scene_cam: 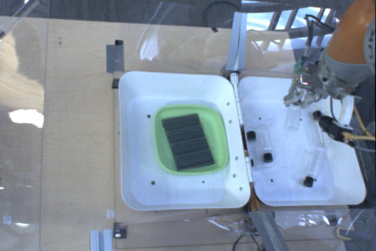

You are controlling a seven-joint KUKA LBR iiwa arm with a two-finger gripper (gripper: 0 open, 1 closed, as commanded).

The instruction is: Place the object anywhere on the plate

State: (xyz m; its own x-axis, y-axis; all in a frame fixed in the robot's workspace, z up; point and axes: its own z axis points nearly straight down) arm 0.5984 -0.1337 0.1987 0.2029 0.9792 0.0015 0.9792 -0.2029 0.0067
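Right now I see the dark ribbed rectangular object [187, 141] lying flat on the green plate [218, 126], slightly angled, well inside the rim. That plate sits in the left white bin [135, 126] on the desk [59, 126]. My arm [352, 38] reaches in from the right, and its end effector [298, 94] hangs over the upper part of the right white bin [352, 185], well apart from the plate. I cannot tell how the end effector is set, and I see nothing between its tips. In the right bin I count 3 small black pieces [267, 157] and some clear tube-like items [314, 161] scattered about.
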